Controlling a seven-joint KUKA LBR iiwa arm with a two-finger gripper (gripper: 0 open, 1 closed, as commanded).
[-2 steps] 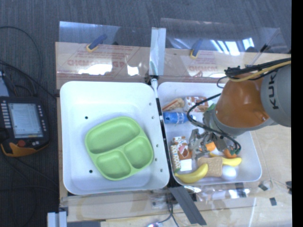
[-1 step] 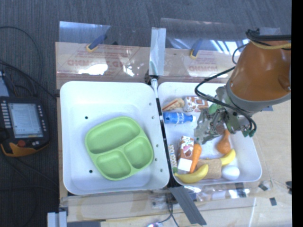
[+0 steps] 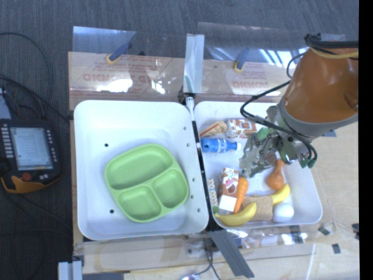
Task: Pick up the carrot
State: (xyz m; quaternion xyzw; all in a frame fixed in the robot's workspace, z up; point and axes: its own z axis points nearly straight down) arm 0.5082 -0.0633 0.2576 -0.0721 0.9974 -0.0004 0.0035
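Note:
The carrot (image 3: pixel 240 193), a short orange toy, lies slanted in the right bin (image 3: pixel 309 212), between a small printed box (image 3: pixel 228 184) and a slice of bread (image 3: pixel 261 206). Its lower end rests near a yellow banana (image 3: pixel 238 216). My gripper (image 3: pixel 254 158) hangs over the middle of the right bin, just up and right of the carrot's top end, under the orange wrist band (image 3: pixel 323 86). Nothing shows held in it.
The right bin also holds a blue bottle (image 3: pixel 220 146), a snack packet (image 3: pixel 240 127), an orange pear-shaped piece (image 3: pixel 276 178) and a white egg (image 3: pixel 284 212). In the left bin sits a green divided plate (image 3: pixel 147 181). A teach pendant (image 3: pixel 28 150) lies off the bench's left.

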